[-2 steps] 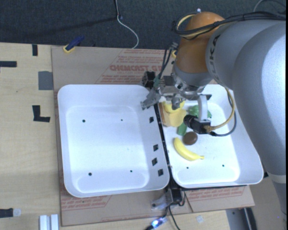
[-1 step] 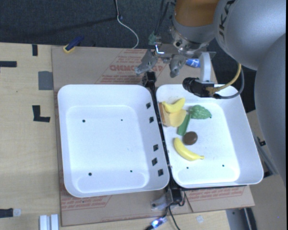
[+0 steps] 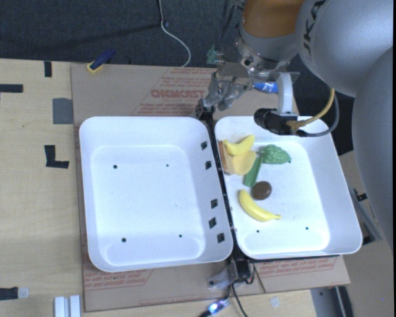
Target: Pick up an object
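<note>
The right bin (image 3: 317,240) holds several small items in its left half. A yellow banana (image 3: 257,209) lies below a brown round piece (image 3: 261,190). Further back, a second yellow banana-shaped piece (image 3: 241,144) rests against a tan block (image 3: 232,164). Beside them are a green leafy piece (image 3: 275,154) and a thin green stick (image 3: 253,171). My gripper (image 3: 205,109) hangs over the far end of the divider between the two bins, up and to the left of these items. I see nothing in it.
The left bin (image 3: 145,197) stands against the right one on a cardboard sheet (image 3: 171,91). The big grey arm (image 3: 343,32) fills the upper right, with a black fitting and yellow hose (image 3: 280,121) over the right bin's far rim. A blue-yellow item (image 3: 101,60) lies far left.
</note>
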Motion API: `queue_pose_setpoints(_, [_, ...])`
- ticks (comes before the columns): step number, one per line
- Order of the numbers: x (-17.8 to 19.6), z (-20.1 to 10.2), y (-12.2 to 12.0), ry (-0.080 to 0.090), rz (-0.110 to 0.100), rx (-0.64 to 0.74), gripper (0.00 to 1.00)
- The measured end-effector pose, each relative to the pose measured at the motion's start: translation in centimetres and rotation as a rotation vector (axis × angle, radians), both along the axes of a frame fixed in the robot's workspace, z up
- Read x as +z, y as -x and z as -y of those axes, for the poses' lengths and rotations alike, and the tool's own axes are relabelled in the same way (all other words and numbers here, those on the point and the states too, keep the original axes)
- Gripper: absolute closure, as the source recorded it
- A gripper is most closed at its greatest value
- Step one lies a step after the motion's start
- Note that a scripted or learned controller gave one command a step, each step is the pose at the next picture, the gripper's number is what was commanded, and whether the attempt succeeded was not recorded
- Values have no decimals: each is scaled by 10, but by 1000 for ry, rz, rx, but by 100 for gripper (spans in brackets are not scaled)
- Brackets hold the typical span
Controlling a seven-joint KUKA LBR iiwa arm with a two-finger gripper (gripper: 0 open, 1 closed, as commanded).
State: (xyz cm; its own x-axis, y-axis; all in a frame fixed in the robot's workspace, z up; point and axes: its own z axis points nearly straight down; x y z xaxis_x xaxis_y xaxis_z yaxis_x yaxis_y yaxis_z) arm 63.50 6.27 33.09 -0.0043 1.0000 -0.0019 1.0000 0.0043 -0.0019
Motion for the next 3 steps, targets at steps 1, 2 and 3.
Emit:
queue_pose_setpoints(1, [-62,-70,65,-2,-10,4,100])
queue_pose_setpoints(2, [40,-120,80,-6,9,5,100])
queue_pose_setpoints(3, [171,-135,94,-8,16,2,100])
